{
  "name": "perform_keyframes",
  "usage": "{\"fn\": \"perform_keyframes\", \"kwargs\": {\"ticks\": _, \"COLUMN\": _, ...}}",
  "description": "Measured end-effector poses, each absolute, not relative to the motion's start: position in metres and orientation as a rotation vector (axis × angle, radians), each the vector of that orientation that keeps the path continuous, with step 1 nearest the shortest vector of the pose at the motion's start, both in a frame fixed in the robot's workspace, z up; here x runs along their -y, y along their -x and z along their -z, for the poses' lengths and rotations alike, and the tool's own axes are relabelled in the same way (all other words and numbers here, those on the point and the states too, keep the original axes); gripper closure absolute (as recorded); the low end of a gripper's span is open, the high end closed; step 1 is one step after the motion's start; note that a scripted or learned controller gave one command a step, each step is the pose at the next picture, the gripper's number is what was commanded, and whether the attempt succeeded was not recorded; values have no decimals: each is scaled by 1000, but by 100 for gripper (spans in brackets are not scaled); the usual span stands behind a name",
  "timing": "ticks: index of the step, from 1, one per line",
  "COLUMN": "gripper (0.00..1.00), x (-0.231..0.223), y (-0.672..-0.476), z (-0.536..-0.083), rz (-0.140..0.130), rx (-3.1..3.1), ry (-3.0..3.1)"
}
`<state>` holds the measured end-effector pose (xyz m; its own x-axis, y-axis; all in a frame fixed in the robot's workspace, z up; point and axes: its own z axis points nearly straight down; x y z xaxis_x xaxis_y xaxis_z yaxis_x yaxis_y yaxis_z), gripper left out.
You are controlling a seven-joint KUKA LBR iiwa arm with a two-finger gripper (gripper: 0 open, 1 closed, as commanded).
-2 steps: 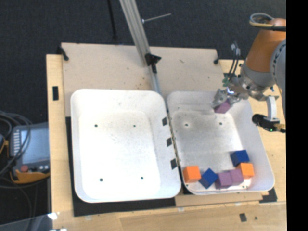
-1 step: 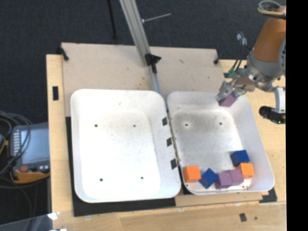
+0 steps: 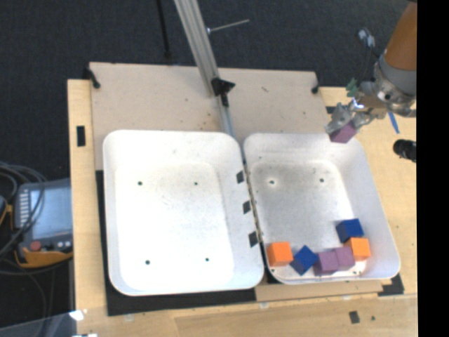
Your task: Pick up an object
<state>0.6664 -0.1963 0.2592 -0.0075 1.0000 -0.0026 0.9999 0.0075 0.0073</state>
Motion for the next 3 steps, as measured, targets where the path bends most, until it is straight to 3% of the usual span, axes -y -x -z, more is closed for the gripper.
{"fn": "perform_keyframes", "kwargs": {"ticks": 3, "gripper": 100, "x": 46, "y": -652, "z": -245, "rz": 2, "rx": -2231, "ry": -2216}}
